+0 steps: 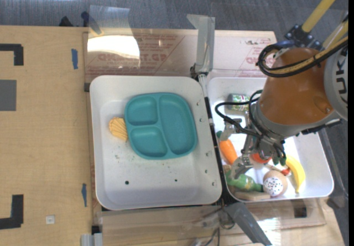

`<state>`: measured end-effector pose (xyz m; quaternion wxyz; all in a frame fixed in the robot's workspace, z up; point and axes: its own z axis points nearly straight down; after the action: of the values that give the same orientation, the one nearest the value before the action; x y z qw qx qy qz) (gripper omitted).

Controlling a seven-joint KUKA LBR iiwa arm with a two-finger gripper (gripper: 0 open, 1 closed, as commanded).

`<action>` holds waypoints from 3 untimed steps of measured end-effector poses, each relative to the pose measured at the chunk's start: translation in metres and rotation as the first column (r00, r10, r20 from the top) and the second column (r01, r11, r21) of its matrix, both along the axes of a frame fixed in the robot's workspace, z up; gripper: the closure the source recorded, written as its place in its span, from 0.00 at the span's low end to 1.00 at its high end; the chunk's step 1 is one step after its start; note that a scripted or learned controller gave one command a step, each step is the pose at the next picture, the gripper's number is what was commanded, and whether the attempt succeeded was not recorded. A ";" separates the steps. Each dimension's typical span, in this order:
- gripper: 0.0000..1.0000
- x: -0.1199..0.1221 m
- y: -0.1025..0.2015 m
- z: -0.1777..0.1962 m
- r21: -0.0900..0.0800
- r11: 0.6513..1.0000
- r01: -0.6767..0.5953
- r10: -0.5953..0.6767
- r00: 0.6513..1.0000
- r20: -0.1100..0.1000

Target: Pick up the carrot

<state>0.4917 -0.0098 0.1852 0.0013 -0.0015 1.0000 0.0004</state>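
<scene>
The orange carrot (227, 150) lies in the right bin (319, 153) near its left wall, pointing toward the front. My gripper (244, 164) hangs low over the bin's middle, just right of the carrot's front end and above a green vegetable (245, 183). The carrot sits beside the gripper, not in it. The arm's orange band (293, 90) hides the back middle of the bin.
The right bin also holds a white speckled ball (273, 184), a banana (297, 173), a red item (263, 158) and a small can (239, 98). The left bin (105, 145) holds a teal divided plate (160, 125) and a yellow shell-shaped piece (118, 127).
</scene>
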 end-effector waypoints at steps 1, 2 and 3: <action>0.00 -0.009 0.024 0.000 0.001 0.998 0.058 -0.058 0.998 0.000; 0.00 -0.011 -0.033 0.000 0.001 0.924 0.381 -0.381 0.924 0.002; 0.00 -0.011 0.035 0.000 0.001 0.992 0.123 -0.123 0.992 0.000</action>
<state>0.4808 0.0255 0.1850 0.0015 0.0599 0.9982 0.0010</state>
